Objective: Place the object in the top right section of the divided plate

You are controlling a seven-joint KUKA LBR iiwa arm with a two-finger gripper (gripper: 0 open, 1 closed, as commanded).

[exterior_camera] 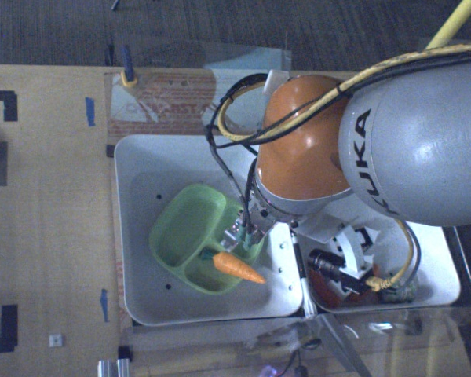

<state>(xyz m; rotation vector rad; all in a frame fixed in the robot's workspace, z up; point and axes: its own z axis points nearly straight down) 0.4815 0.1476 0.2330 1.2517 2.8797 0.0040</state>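
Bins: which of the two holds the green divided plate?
The view's left bin: the green plate and carrot lie in it; the right bin sits under the arm.

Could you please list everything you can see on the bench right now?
Divided plate: one, green, in the left bin.
Carrot: one, orange with a green stub, lying across the plate's lower right rim.
Left bin: one, white, holds the plate.
Right bin: one, white, largely under the arm.
Tape strips: two, blue, on the bench left of the bins.
Corner marks: two, black, at the bench's left edge.
Arm: one, grey with an orange band, reaching in from the right.
Gripper: one, just above the carrot.
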